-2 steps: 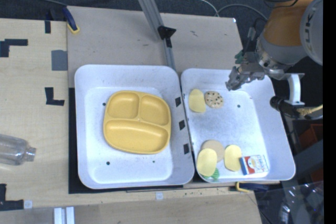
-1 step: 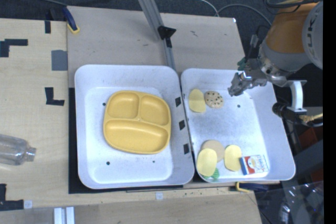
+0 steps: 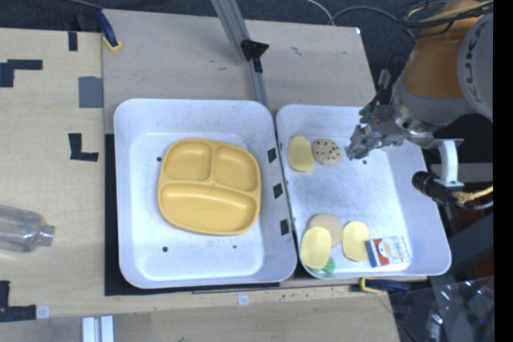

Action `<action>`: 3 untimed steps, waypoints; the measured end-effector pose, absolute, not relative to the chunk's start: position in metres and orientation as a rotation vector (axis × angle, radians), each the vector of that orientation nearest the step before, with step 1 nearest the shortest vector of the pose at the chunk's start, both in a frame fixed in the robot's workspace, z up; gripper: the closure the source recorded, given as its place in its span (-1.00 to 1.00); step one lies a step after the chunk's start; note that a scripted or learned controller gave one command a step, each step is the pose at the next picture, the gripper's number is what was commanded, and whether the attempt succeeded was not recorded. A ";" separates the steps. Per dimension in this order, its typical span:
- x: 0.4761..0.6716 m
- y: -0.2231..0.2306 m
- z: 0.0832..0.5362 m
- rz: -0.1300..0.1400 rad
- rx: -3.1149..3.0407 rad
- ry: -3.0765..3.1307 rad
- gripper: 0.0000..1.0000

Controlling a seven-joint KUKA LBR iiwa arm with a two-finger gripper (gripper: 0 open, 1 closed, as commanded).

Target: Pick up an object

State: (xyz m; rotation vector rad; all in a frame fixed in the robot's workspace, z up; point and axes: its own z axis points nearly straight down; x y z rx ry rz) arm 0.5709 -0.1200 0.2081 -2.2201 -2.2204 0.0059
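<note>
— Jaws first: can you tell how they stand?

— No. The gripper (image 3: 358, 148) is dark and small against the right bin (image 3: 401, 196), so I cannot tell whether it is apart or together, and nothing shows between its tips.

— Where is it, then?

— Over the upper part of that bin, just beside the speckled cookie (image 3: 325, 150), which lies next to a yellow piece (image 3: 300, 154) by the bin's left wall.

— So the cookie is the likely pick?

— I'd judge so; it's the nearest thing. The other pieces sit well apart along the near edge: a yellow oval (image 3: 316, 246) overlapping a tan disc (image 3: 326, 224), another yellow piece (image 3: 355, 240), and a small carton (image 3: 389, 251).

— And the left bin (image 3: 132, 172)?

— It holds a yellow divided plate (image 3: 210, 185), too wide and flat for an easy pinch.
</note>
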 end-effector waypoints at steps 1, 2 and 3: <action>0.572 -0.118 0.219 0.001 -2.217 -2.224 1.00; 0.558 -0.119 0.227 0.000 -2.218 -2.222 1.00; 0.543 -0.123 0.220 0.005 -2.220 -2.220 1.00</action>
